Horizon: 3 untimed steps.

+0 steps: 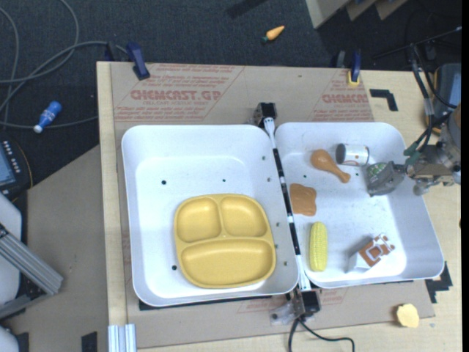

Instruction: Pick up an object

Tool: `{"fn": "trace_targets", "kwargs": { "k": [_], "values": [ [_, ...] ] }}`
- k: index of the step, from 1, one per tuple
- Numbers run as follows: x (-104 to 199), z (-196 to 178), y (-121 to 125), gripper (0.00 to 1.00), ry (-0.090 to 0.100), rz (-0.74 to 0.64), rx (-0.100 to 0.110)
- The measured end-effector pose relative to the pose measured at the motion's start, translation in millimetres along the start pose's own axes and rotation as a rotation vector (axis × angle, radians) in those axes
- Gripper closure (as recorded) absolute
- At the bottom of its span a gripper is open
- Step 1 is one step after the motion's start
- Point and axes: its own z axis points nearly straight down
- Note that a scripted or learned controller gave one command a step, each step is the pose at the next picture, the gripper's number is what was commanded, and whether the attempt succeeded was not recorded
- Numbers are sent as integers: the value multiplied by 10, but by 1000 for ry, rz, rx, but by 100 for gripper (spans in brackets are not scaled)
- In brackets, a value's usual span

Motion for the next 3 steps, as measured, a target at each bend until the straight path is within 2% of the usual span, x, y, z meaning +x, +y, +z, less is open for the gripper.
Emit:
{"fn": "trace_targets", "kwargs": {
  "k": [1, 2, 3],
  "values": [
    [252, 1683, 199, 0, 5, -1, 16],
    [-27, 1641, 1324, 0, -2, -2, -5],
    [133, 1996, 1625, 0, 2, 10, 47]
  ]
}}
